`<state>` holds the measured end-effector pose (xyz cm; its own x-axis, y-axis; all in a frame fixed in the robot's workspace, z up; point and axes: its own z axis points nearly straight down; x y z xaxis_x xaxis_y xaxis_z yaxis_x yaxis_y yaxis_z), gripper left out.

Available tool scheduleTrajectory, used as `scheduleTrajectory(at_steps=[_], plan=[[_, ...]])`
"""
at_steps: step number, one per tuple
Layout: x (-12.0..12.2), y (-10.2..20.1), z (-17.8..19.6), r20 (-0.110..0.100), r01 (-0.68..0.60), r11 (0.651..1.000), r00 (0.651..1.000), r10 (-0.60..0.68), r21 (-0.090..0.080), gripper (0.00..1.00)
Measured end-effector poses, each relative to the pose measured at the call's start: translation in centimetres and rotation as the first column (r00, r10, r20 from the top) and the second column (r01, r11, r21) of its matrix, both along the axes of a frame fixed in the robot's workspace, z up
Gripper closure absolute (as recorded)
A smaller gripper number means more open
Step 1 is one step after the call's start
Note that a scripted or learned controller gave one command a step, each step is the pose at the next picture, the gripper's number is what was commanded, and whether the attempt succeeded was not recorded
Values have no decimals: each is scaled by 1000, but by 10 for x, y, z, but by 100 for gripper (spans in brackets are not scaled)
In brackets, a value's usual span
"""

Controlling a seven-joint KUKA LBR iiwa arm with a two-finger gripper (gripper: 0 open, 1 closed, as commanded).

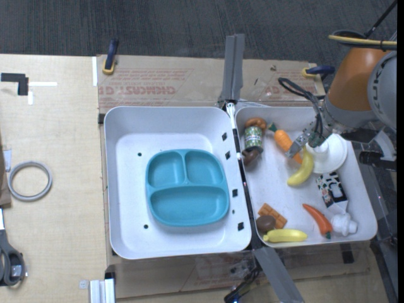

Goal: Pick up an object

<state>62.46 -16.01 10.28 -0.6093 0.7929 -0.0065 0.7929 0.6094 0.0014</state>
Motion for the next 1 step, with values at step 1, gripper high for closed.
scheduleTrajectory(at_steps=[1], plan=[[10,75,105,-3,52,999,999,-52,3,100]])
